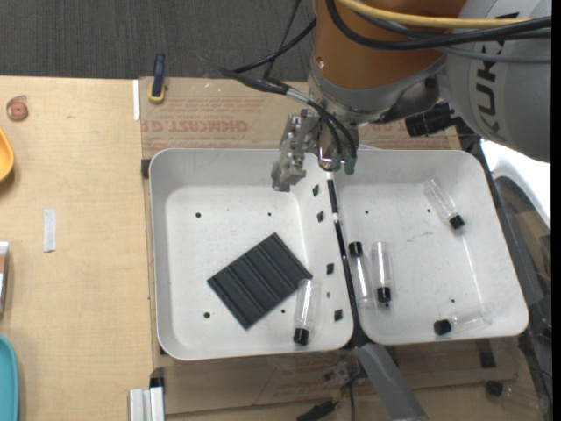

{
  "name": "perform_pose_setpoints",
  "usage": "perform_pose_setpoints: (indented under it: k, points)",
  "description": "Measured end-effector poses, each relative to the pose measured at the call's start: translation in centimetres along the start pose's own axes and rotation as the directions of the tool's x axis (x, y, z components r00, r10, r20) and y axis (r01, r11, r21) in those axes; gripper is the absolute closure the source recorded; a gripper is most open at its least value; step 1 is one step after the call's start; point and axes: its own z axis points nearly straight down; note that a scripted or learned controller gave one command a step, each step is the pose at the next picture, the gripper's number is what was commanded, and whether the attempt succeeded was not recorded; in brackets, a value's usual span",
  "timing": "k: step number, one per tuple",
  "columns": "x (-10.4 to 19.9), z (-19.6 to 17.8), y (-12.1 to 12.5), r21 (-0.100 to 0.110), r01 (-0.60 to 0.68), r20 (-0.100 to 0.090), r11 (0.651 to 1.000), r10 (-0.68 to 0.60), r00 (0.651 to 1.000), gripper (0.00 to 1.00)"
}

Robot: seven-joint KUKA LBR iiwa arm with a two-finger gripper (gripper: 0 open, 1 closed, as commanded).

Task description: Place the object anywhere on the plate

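Observation:
A black ridged plate (259, 280) lies tilted on the floor of the left bin (159, 261). A clear tube with a black cap (302, 314) rests just right of the plate, close to the bin's front right corner. Several more capped tubes lie in the right bin (495, 235), among them one (358, 268) along the divider and one (443, 202) at the back right. My gripper (289, 172) hangs over the back right corner of the left bin, well behind the plate and apart from every tube. I see nothing in it.
The arm's orange band and grey body fill the upper right, with cables trailing to the left. A blue clamp (159, 77) sits at the cardboard's back left corner. Small items lie on the wooden table (70, 235) to the left of the bins.

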Motion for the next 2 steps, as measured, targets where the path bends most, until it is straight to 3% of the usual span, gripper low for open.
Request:
perform_pose_setpoints:
  k: [1, 2]
  points:
    - [0.6, -7.6, 2.0, -0.001, 0.265, 0.001, 0.964, -0.265, 0.964, 1.0]
    - [-2.4, -8.2, 4.7, -0.001, 0.626, 0.002, 0.78, -0.626, 0.78, 1.0]
